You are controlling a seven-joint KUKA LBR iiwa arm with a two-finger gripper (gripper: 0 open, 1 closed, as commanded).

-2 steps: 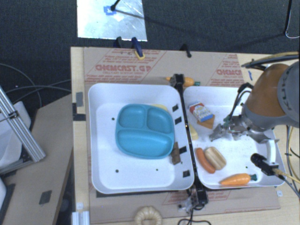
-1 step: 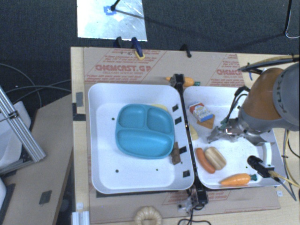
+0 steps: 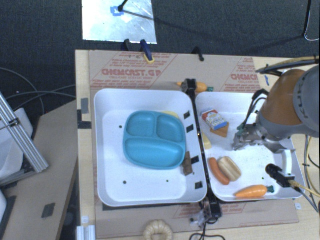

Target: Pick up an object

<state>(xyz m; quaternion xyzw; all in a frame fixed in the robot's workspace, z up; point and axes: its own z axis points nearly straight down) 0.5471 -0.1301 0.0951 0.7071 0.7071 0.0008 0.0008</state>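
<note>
Approach step: hand (image 3: 241,140) low in right bin (image 3: 250,100), grip state cannot tell; next, descend onto hot dog (image 3: 226,169).

We see the arm (image 3: 295,104) as a bulky rounded body, its grey shell showing right of a broad orange band that takes up most of its visible bulk. Below the band sits a paler grey wrist. Thin dark cables loop from above the band toward the gripper (image 3: 242,140), a small dark metal piece.
</note>
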